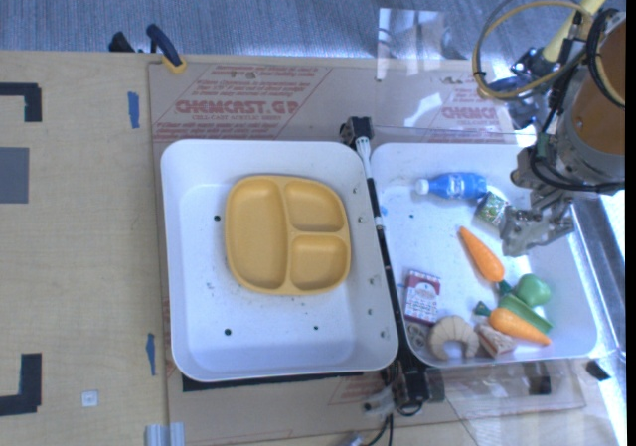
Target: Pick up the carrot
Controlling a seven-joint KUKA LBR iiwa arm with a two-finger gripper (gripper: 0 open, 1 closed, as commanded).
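Carrot [482, 254] lies loose on the right bin [581, 335] floor, mid-bin, tip toward the blue bottle [453, 186]. Gripper [534, 232] hangs just right of it, fingers slightly parted, holding nothing. Left bin [189, 265] carries a yellow divided plate [288, 233].

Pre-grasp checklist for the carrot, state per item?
1. Target located: ok. One carrot lies alone mid right bin; a second carrot sits by the green pepper at the front.
2. Gripper near target: ok, it hangs just right of the lone carrot.
3. Fingers state: cannot tell, blurred against the bin.
4. Gripper free of load: cannot tell.
5. Space around lone carrot: ok, apart from the blue bottle and the red box.
6. Second carrot access: not ok, crowded by the pepper and the croissant.
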